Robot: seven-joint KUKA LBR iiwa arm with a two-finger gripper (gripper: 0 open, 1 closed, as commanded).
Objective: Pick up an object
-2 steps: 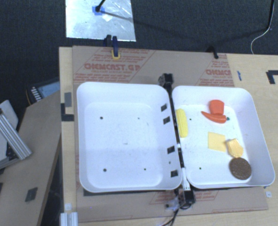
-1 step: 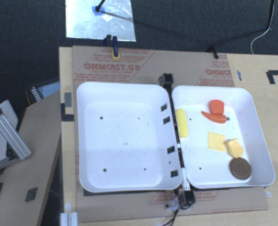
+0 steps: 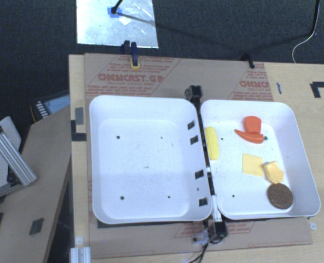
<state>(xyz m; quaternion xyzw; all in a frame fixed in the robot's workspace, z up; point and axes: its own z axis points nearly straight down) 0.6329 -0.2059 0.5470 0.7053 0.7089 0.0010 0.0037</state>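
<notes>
Five toy foods wait in the right bin (image 3: 301,147), corn cob (image 3: 211,142) leftmost beside the divider, nothing lifted yet, so next comes a descent onto one piece.

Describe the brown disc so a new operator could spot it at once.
Look in the right bin, which holds all the items. Go to its near right corner: the brown disc lies there, just below the yellow chunk. It is the only round, dark item; its neighbours are yellow or orange.
</notes>
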